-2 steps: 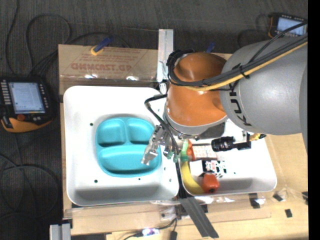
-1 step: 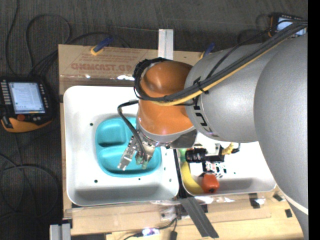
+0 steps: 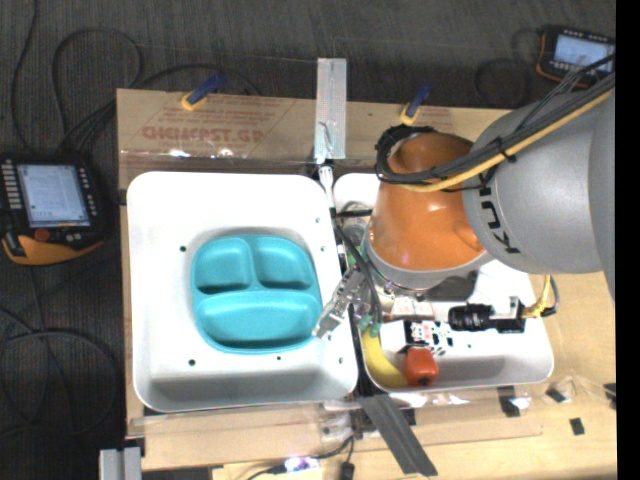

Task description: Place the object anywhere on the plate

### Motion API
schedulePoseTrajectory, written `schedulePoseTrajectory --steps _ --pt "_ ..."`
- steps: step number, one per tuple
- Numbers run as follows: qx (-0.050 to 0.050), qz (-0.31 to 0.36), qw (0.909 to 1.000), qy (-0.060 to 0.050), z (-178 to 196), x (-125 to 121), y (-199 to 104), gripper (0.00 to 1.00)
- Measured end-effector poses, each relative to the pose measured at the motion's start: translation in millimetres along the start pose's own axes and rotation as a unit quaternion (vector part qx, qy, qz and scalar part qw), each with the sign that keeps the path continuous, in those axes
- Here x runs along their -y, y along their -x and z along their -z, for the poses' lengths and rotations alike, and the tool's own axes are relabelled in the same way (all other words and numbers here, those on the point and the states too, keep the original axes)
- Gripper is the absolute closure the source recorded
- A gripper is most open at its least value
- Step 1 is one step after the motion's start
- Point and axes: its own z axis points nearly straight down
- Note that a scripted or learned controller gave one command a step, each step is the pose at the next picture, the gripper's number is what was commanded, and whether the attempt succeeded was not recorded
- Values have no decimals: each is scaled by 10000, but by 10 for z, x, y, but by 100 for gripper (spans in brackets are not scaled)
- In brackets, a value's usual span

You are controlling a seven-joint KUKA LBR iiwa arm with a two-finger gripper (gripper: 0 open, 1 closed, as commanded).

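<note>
Camera view: arm over the right bin [image 3: 520, 363], gripper [image 3: 345, 303] low at the divider by the plate [image 3: 255, 293] in the left bin; jaw state I cannot tell. Banana [image 3: 378, 360] and red block [image 3: 420, 366] lie at the right bin's near edge. Banana looks soft and curved; grip mid-body. The block touching it crowds that grip.

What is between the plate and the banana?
In the camera view, the bins' adjoining rims and the tool lie between the plate and the banana.
</note>
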Motion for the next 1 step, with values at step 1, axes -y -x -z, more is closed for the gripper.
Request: schedulePoseTrajectory --steps 1 --pt "13 586 9983 6 14 -829 997 100"
